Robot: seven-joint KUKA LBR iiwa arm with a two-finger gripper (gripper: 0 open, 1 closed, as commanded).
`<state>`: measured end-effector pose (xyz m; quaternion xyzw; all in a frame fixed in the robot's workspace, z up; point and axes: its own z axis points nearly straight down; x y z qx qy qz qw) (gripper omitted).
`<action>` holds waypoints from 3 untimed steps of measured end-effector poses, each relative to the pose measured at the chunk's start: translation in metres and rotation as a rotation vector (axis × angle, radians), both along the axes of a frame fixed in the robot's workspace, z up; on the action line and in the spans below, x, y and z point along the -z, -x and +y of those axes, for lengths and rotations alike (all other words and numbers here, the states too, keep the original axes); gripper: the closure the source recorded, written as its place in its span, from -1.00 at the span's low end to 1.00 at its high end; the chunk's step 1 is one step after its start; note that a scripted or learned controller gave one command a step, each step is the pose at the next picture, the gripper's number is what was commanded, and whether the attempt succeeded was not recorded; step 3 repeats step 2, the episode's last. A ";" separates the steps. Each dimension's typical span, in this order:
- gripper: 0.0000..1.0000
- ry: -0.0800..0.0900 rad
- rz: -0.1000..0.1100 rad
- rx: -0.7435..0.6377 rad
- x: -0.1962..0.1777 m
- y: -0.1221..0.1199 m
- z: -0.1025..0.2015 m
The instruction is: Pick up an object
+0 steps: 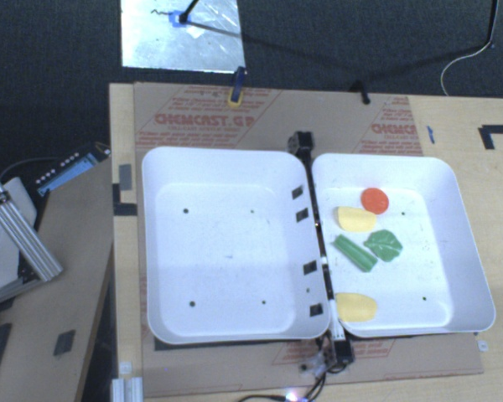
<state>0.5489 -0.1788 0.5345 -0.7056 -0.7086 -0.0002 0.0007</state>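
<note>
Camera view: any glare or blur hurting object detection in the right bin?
Camera view: lighting is even and soft; right bin shows mild brightness but no washout. The red piece, green pieces and yellow pieces stay distinct, edges slightly soft. Strong glare sits on the foil sheet.

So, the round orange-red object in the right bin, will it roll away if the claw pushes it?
Probably yes: the orange-red object looks round and smooth, so a sideways nudge may send it rolling. It sits close to the yellow piece, which might stop it on that side. It looks small and likely light, perhaps slippery to pinch.
</note>
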 end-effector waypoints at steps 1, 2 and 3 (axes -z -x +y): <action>1.00 0.005 -0.008 0.002 -0.002 -0.063 -0.028; 1.00 0.000 -0.002 -0.004 -0.001 0.000 0.047; 1.00 0.000 -0.002 -0.004 -0.001 0.000 0.047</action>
